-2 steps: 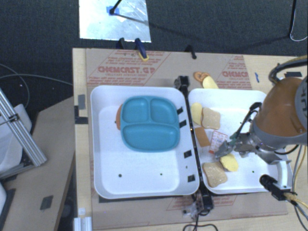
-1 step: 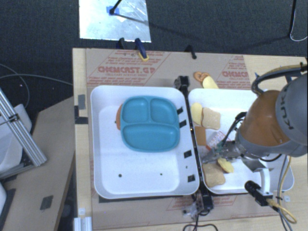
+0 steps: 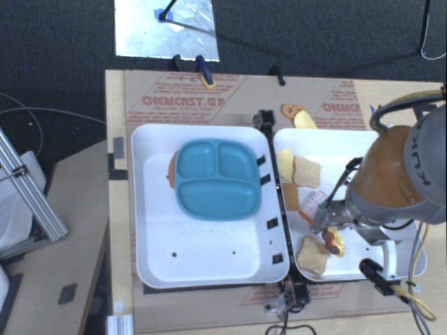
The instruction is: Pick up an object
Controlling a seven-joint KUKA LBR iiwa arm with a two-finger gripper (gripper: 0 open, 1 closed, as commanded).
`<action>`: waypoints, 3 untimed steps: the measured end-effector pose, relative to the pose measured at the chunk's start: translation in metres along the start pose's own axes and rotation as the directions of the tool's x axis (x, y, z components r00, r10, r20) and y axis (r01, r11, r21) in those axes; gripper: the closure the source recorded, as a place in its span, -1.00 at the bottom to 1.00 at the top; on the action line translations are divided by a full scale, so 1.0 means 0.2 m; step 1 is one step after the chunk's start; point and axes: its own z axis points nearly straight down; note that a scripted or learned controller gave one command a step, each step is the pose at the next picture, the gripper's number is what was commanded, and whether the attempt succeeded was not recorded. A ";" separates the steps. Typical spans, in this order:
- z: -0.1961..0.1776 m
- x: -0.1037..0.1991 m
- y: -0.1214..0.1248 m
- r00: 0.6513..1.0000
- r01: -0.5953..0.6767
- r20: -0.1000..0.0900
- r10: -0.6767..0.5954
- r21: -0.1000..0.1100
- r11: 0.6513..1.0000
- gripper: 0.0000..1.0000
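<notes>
Reaching into the right bin (image 3: 391, 137), the gripper (image 3: 323, 222) hangs over toy food (image 3: 328, 241); finger state cannot be told. Blue plate (image 3: 218, 180) sits left.

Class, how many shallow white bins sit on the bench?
2. The left bin holds a blue plate; the right bin holds food items, partly under the arm.

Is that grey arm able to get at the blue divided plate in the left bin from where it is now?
Probably yes. The blue divided plate lies open in the left bin with nothing on top of it. The gripper is over the right bin among the food pieces, so the arm would have to cross the divider first.
</notes>
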 end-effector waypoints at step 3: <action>-0.50 0.16 -0.01 1.000 0.007 -0.003 -0.007 0.005 1.000 1.00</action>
